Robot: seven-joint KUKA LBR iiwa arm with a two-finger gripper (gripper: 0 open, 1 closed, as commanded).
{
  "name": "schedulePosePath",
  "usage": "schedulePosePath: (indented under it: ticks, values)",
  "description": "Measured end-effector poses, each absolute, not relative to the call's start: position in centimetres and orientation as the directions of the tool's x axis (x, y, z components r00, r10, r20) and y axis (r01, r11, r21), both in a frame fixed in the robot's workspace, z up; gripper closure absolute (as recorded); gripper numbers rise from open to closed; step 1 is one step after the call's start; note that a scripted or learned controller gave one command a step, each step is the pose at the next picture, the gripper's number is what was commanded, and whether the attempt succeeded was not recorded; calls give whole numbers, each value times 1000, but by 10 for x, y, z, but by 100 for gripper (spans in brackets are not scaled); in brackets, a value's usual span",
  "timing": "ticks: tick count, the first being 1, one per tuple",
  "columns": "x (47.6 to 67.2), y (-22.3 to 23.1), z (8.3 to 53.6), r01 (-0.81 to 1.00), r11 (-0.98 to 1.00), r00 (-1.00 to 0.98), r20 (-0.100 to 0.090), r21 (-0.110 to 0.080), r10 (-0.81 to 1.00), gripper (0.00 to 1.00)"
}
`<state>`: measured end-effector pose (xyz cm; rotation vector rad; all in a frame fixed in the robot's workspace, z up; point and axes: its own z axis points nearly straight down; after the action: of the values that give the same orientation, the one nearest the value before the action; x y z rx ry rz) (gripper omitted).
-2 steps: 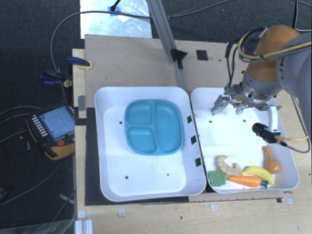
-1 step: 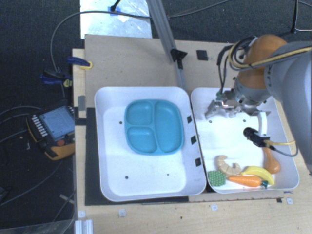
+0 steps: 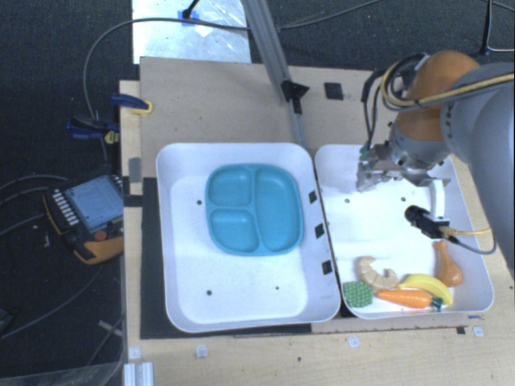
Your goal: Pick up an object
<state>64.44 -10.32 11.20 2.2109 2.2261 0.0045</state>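
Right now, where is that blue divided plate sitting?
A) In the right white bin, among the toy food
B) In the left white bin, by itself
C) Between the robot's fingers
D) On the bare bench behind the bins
B: the blue divided plate lies flat in the left bin, while the banana, carrot and other food pieces cluster in the right bin.

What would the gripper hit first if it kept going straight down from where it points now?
Probably bare floor of the right bin. The gripper hangs over the bin's upper left part, apart from the toy food clustered at the near edge. Height is hard to judge from this slanted view.
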Motion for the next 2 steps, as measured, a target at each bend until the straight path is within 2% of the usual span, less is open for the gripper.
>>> schedulePosePath:
  ticks: [2]
  values:
    - [651,-97,230,1000,7,-7,-1,9,1000,100]
